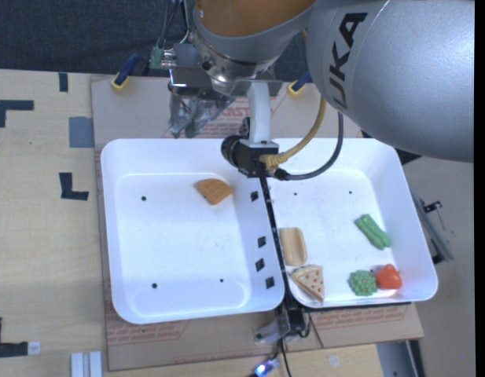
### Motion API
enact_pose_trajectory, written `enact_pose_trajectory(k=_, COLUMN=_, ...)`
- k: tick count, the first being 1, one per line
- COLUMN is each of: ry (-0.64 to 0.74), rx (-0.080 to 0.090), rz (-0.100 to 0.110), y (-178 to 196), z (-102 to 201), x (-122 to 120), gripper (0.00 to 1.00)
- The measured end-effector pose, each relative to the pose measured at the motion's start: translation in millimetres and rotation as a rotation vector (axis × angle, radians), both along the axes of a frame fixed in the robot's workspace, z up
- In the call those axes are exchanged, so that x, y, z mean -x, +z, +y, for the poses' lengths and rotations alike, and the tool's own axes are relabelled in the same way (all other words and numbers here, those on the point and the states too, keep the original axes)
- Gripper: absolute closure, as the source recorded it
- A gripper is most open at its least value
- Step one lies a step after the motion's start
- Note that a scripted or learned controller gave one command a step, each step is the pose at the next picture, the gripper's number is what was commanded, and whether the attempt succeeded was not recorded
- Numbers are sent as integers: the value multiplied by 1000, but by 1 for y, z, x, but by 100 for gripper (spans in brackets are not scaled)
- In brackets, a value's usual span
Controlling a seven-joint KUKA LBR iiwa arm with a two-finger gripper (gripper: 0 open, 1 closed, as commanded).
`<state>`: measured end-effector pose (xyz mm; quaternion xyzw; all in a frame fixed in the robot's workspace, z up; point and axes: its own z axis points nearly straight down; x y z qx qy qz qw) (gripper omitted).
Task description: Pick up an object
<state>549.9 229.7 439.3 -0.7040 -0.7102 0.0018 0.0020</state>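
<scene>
claw [185,120] hangs beyond the left bin [116,210]; its opening cannot be judged. cracker [214,191] lies flat, so a slanted descent risks skidding off it.

arm [399,53] cropped top, right (end effector [187,120] blurred)

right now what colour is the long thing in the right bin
Green, clearest in the camera view: the long vegetable in the right bin.

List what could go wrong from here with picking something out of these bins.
1. The gripper sits behind the left bin's back rim, over no item, so closing there would likely grab nothing.
2. The bread roll and sandwich wedge lie against the wall between the bins, leaving little finger room.
3. The broccoli and tomato touch, so both might get nudged.
</scene>
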Motion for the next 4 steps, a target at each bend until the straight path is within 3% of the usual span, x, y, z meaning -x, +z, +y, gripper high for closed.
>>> enact_pose_trajectory(k=1, ry=-5, rx=5, rz=7, y=-86, z=4, x=46, gripper=100)
enact_pose_trajectory(k=2, ry=-8, rx=5, rz=5, y=-215, z=3, x=35, gripper=100)
enact_pose_trajectory(k=3, ry=-7, rx=1, rz=-2, y=-208, z=4, x=35, gripper=0)
enact_pose_trajectory(k=4, ry=-8, rx=3, rz=3, y=-248, z=3, x=69, gripper=0)
